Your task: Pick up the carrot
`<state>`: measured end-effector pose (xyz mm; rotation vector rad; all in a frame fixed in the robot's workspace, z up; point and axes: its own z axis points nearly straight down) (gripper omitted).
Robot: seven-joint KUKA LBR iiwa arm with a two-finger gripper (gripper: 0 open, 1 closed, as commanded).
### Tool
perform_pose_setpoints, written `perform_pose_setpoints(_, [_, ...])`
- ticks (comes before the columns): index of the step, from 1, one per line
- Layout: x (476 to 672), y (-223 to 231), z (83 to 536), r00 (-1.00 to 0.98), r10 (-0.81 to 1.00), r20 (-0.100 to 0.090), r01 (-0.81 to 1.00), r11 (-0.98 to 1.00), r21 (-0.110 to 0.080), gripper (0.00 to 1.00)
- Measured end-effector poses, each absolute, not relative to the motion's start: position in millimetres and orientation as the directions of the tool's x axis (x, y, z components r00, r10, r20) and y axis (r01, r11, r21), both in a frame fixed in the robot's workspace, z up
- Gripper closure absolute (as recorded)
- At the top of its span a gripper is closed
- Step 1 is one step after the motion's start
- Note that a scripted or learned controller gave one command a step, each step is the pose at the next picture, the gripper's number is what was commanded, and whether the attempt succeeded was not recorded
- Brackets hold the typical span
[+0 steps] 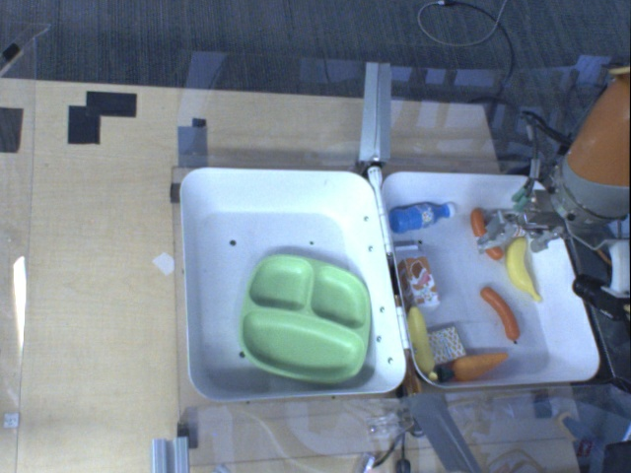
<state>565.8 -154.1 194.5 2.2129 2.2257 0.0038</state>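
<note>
Carrot [480, 365] lies at six o'clock; gripper [508, 230], closure unclear, hovers at one o'clock, risking grabbing the nearby banana [522, 269].

A pale wooden bench [89, 294] stands on dark grey carpet [246, 13], where a thin cable [493, 23] loops.

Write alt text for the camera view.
The gripper hangs over the right bin by a banana, far from the carrot at that bin's near edge. The left bin holds a green divided tray.
</note>
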Motion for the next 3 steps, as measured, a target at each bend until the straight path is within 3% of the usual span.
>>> perform_pose_setpoints(1, [488.6, -172.2, 91.6, -0.269, 0.963, -0.002, 0.963, 0.269, 0.005, 0.0])
perform_pose_setpoints(2, [491.3, -171.0, 103.1, -0.271, 0.962, -0.002, 0.962, 0.272, 0.01, 1.0])
perform_pose_setpoints(3, [490.6, -202.5, 88.9, 0.01, 1.0, 0.0, 1.0, -0.01, 0.01, 1.0])
